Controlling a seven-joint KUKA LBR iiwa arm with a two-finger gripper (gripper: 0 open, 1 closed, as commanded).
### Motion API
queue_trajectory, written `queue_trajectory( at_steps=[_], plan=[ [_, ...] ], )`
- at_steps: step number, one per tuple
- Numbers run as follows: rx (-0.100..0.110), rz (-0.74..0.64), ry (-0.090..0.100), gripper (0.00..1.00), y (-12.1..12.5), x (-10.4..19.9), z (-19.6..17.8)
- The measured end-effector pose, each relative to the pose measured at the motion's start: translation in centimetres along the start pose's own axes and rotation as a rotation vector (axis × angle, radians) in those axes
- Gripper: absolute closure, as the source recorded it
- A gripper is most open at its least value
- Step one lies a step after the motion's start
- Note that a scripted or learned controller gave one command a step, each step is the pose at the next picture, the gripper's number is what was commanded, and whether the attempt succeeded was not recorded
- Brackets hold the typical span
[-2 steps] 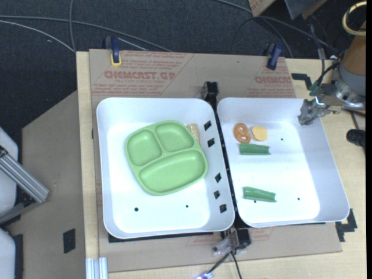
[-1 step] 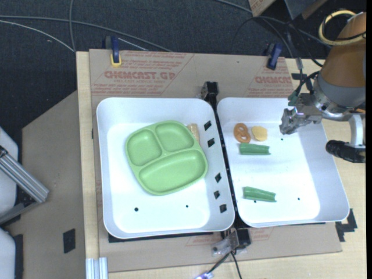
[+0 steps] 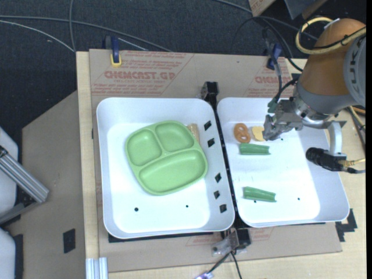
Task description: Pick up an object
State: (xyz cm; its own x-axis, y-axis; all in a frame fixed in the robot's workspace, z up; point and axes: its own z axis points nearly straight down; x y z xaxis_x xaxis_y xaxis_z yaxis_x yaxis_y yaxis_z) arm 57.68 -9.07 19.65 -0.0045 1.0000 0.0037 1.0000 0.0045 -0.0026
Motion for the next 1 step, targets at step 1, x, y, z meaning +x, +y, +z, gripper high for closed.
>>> queue_trajectory(
  at_steps=[1],
  plan=[
    [-0.001, -0.002, 0.000, 1.00, -2.05, 5.02, -1.63]
  ],
)
